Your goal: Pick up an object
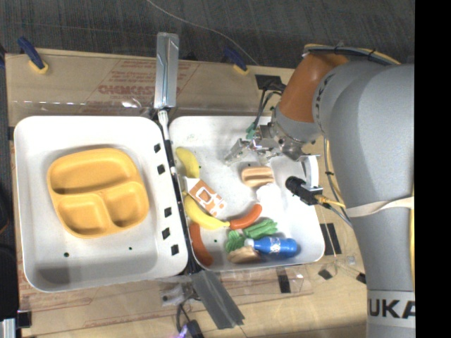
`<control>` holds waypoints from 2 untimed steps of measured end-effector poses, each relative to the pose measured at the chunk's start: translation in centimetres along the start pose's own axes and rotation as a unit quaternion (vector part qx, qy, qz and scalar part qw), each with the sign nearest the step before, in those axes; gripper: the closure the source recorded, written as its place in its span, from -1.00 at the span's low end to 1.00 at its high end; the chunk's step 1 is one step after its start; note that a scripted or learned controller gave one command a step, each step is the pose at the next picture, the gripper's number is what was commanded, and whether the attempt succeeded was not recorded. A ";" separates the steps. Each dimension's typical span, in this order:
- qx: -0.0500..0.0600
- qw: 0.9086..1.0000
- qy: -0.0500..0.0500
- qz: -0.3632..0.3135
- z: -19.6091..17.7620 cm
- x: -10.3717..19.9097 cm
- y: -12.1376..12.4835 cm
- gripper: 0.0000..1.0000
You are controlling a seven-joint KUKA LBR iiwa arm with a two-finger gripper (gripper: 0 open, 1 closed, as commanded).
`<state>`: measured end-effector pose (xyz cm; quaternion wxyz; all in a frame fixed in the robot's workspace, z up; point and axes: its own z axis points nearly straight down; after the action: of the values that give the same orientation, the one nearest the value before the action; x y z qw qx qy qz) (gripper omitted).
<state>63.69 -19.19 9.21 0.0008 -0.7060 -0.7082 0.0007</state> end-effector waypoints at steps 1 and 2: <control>0.001 0.992 0.001 -0.126 -0.6 0.1 -5.0 -1.00; -0.001 0.996 0.000 -0.086 -5.3 0.5 -10.0 -1.00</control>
<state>53.66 -18.75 14.53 0.0004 -0.6425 -0.7663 0.0000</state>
